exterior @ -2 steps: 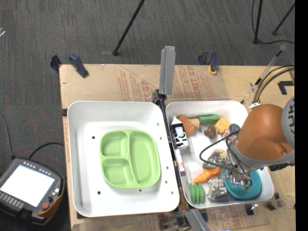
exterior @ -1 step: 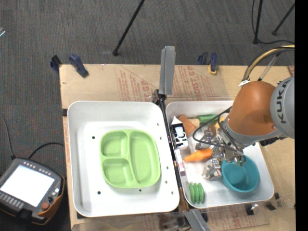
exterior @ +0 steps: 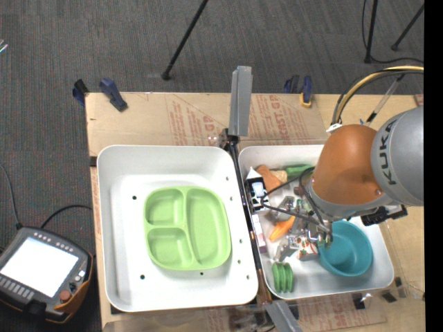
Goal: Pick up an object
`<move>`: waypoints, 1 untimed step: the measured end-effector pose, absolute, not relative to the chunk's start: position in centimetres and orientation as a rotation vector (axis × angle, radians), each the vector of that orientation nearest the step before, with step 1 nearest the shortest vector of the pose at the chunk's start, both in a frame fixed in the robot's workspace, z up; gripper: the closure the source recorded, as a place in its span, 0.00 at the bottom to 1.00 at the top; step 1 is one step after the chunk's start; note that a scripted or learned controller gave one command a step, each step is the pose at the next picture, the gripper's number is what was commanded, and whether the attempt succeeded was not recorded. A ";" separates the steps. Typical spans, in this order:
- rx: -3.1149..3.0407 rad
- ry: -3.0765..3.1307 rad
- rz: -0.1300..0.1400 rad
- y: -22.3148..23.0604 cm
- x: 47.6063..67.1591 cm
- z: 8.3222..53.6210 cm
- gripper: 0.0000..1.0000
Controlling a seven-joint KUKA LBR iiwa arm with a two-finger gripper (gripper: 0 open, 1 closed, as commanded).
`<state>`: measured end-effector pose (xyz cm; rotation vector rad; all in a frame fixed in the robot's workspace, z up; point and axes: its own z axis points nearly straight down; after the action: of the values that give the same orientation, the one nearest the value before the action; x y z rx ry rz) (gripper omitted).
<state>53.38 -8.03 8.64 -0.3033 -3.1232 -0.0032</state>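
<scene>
The right bin point(exterior: 384, 272) holds a heap of small objects. A teal bowl point(exterior: 348, 252) sits at its front right. An orange carrot-like piece point(exterior: 279, 231) lies near the middle, a green ribbed piece point(exterior: 282, 277) at the front, and an orange-brown piece point(exterior: 271, 177) with a green one point(exterior: 298, 169) at the back. A small black-and-white box point(exterior: 256, 191) rests against the left wall. My gripper point(exterior: 303, 232) is low over the heap, between the carrot-like piece and the bowl's left rim. The orange wrist band point(exterior: 346, 168) hides the bin's back right part.
The left bin point(exterior: 118, 185) contains a light green divided plate point(exterior: 187, 227). A grey post point(exterior: 240, 106) stands at the back between the bins. Clamps point(exterior: 111, 92) grip the cardboard-covered bench's back edge. A teach pendant point(exterior: 41, 272) lies on the floor at lower left.
</scene>
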 end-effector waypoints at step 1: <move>-0.297 -3.125 -0.004 -7.9 53.5 9.6 1.00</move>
<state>53.50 -7.95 9.58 -0.2970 -3.1248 -0.0041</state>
